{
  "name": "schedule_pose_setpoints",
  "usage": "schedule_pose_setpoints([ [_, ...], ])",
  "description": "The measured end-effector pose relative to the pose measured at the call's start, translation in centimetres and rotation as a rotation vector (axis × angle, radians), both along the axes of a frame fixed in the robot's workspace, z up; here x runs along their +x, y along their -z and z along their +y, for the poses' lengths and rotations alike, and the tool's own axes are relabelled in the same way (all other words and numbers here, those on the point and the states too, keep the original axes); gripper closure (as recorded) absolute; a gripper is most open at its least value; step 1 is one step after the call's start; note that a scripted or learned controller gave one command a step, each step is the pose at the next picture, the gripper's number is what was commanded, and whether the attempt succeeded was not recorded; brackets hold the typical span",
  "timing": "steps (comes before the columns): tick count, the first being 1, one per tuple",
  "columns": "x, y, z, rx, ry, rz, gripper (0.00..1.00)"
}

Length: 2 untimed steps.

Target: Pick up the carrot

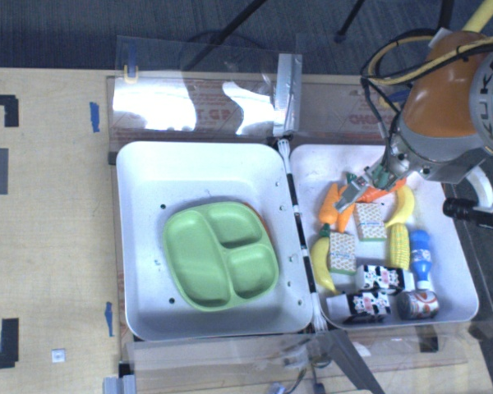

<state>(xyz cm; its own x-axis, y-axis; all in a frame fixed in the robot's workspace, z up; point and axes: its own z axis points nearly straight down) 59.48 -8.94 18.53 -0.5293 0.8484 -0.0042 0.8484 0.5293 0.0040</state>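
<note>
Reaching down into the right bin (468, 302), I have my gripper (357, 189) low over the cluttered top corner, right at the carrot (335, 206), which lies slanted near the bin's left wall, its orange body running from a stubby end at lower left up toward my fingers. I cannot tell how wide my fingers stand or whether they have closed on anything; they sit at the carrot's upper end, tangled with a second orange piece beside them, and the view is too small to sort metal from vegetable. So I judge the approach done and the grasp itself unproven: the carrot appears to rest on the bin floor with its neighbours, not lifted. Around it sit a banana (406, 203) on the right, a corn cob (399, 245) below that, two patterned sponges (368, 220), another banana (320, 263) by the left wall, and a blue bottle (421, 257). The left bin (140, 179) holds a green divided plate (222, 254). What remains, as I see it, is a firm close on the carrot and a clean lift clear of the crowd
</note>
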Motion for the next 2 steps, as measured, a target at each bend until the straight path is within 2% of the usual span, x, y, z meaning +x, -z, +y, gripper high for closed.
schedule_pose_setpoints([
  [1,1.5,9.9,-1.1,0.001,0.003,-0.001,0.00],
  [2,1.6,8.8,-1.1,0.000,0.004,-0.005,1.00],
])
